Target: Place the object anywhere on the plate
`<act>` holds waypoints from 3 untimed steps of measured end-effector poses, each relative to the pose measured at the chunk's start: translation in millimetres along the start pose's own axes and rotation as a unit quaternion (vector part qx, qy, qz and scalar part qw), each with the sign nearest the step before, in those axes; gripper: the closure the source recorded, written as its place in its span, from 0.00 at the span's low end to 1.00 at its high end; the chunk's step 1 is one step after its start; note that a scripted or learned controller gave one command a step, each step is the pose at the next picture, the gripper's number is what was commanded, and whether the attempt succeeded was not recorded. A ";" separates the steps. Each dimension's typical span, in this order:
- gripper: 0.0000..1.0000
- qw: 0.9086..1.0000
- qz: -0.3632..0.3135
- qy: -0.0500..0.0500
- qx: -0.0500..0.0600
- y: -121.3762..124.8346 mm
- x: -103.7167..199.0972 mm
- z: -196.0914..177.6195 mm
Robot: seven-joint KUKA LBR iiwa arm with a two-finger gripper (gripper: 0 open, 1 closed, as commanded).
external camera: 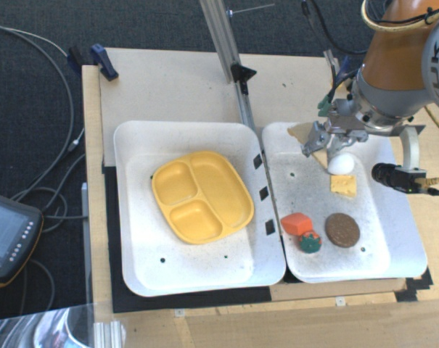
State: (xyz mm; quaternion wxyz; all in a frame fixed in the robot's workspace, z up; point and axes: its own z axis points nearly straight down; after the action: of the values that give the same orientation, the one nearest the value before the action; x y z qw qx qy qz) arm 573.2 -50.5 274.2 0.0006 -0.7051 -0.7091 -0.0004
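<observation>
You had the arm (pixel 400 42) reaching in from about two o'clock, its orange band over the far end of the right bin (pixel 393 267). The gripper (pixel 328 142) hung low at roughly twelve o'clock within that bin, just above and touching or nearly touching a white egg-shaped object (pixel 341 164). From your camera's slant I could not tell whether the pincer was open or closed, nor whether it had anything between its tips.

The white egg sat just at five o'clock from the gripper. Directly at six o'clock from the egg, close beside it, lay a yellow cheese-like wedge (pixel 343 186). Further toward six o'clock rested a brown round cookie (pixel 342 230). At nine o'clock from the cookie you had an orange-red block (pixel 297 223), and just at five o'clock from that block a small green and red toy vegetable (pixel 310 242), near the cookie.

The yellow plate (pixel 201 194), three compartments, lay in the left bin (pixel 139 267), at about nine o'clock from the gripper and well apart from it. Its compartments carried nothing. All the small objects were in the right bin.

At the far left of your view, around eight o'clock, a handheld control pendant (pixel 9 238) lay on the dark floor with cables (pixel 38 71) looping above it.
</observation>
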 end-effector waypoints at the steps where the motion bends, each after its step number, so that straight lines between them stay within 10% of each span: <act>1: 1.00 1.000 0.000 0.000 -0.001 13.7 50.7 0.1; 3: 1.00 1.000 0.000 0.000 0.001 25.4 157.2 37.9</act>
State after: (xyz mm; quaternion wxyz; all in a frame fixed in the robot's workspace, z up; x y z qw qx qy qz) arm 597.7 106.9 236.6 0.0016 -0.7049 -0.7093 0.0004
